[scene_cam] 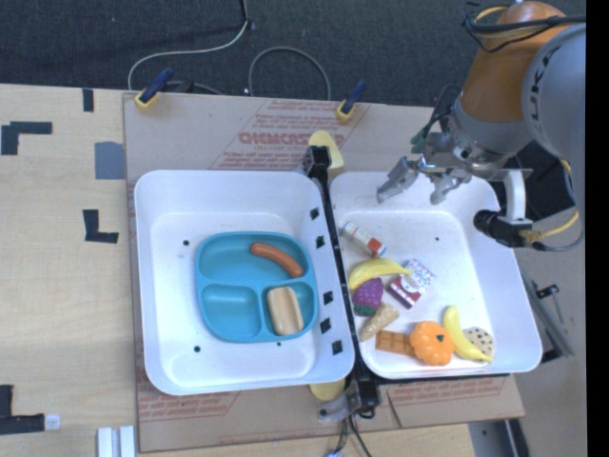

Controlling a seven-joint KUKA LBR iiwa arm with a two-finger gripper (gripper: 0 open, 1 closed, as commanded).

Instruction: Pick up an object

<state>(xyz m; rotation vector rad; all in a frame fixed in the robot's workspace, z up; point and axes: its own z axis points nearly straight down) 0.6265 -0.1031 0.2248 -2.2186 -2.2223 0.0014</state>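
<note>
- Bench [57, 284] carried two shallow white bins side by side; arm [519, 74] reached in from the right, over the far edge of the right bin [509, 293]
- Left bin [157, 255] held a blue sectioned tray [224, 303] near its middle; a sausage [277, 257] lay in the tray's far compartment, a bread roll [284, 310] in its near right compartment
- Right bin's load sat in its near half: banana [379, 272] near the divider, purple fruit [368, 295] touching it, orange [431, 343] near the front edge, second banana [461, 336] just beside the orange, cookie [480, 339] at the near right corner, small bottle [362, 239] toward the left wall
- Gripper [421, 185] hung over the far edge of the right bin, fingers spread apart, nothing between them
- Key relation, judged: nearest candidate was the small bottle, lying toward the near left from the gripper, its long axis running diagonally from far left to near right; the fingers would probably need to close across that axis
- Pick looked not yet begun; crowding among the fruit appeared a risk for a clean grasp
</note>
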